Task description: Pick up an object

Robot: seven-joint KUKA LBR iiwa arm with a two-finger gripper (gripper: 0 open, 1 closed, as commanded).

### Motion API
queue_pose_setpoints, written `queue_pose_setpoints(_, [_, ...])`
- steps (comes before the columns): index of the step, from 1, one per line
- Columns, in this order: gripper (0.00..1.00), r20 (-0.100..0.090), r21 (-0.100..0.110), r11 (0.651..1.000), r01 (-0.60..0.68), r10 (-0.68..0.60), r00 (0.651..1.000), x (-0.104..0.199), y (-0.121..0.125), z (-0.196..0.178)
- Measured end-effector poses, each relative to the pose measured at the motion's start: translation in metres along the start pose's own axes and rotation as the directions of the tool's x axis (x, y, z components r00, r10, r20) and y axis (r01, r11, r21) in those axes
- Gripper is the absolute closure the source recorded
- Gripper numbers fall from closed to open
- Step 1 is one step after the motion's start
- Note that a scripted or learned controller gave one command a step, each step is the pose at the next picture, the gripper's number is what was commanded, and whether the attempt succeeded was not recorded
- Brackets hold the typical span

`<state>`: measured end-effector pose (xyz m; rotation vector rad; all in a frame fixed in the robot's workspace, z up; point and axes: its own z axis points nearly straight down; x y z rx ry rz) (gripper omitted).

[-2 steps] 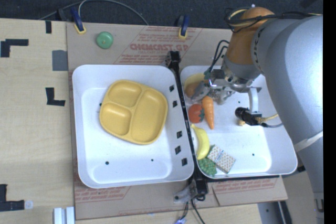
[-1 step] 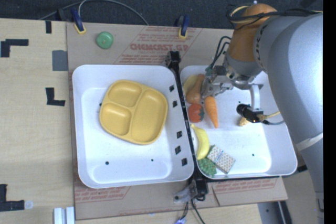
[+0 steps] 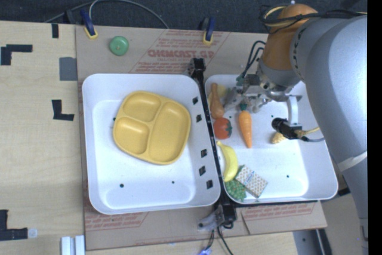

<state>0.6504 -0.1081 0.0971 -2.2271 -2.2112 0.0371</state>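
My gripper hangs low over the far part of the right bin, under the orange wrist band. Just below it lies an orange carrot, pointing toward the front. To the gripper's left a brownish stick-shaped food piece rests by the bin's left wall, with a red tomato below it. A yellow banana, a green leafy piece and a patterned packet lie at the bin's front left. A small yellow piece sits right of the carrot.
The left bin holds a yellow divided plate. A green disc lies on the cardboard behind it. Two clamps hold the cardboard's far edge. The grey arm covers the right bin's right side.
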Motion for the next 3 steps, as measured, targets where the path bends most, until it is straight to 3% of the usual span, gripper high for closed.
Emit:
queue_pose_setpoints(1, [0.00,-0.013,-0.020,1.000,0.008,-0.008,1.000,-0.018,-0.012,0.012])
queue_pose_setpoints(2, [1.00,-0.012,-0.022,1.000,0.010,-0.010,1.000,-0.018,-0.012,0.001])
queue_pose_setpoints(3, [1.00,-0.015,-0.020,1.000,0.010,-0.010,1.000,0.026,-0.039,-0.087])
